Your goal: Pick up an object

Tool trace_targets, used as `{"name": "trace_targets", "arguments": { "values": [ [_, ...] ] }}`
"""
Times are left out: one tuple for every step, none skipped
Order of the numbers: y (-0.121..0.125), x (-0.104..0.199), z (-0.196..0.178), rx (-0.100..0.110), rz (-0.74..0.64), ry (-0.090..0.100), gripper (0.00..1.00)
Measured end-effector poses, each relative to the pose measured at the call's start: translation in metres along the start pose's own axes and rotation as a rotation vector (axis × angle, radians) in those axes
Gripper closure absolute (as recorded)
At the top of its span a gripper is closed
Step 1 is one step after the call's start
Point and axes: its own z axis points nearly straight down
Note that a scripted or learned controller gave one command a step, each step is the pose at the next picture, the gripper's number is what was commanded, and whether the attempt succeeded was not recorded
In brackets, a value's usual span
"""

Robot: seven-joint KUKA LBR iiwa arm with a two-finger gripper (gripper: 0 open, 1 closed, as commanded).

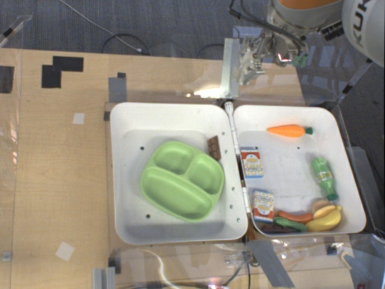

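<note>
Desk (54,179): pale, matt wood-grain top. Two bins (120,221): smooth white plastic with a faint sheen. Sectioned plate (182,180): smooth light-green plastic, semi-gloss. Carrot (287,131), bottle (323,176) and banana (328,220): glossy moulded plastic. Two small cartons (251,163): printed card. Pincer (267,56): bare metal parts; arm shell above glossy orange.

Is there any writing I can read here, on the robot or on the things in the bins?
"KUK": large dark letters on the arm, cut off by the picture's edge.
Upper small box: printed label, too small to read.
Lower small box: printed label, too small to read.
Green bottle: pale label, too blurred to read.
Nothing else bears readable text.
</note>
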Motion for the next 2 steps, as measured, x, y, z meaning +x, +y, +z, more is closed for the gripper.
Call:
{"name": "trace_targets", "arguments": {
  "values": [
    [0.052,0.005,0.062,-0.001,-0.036,0.043,1.0],
    [-0.024,0.108,0.042,0.005,0.014,0.036,1.0]
  ]
}}
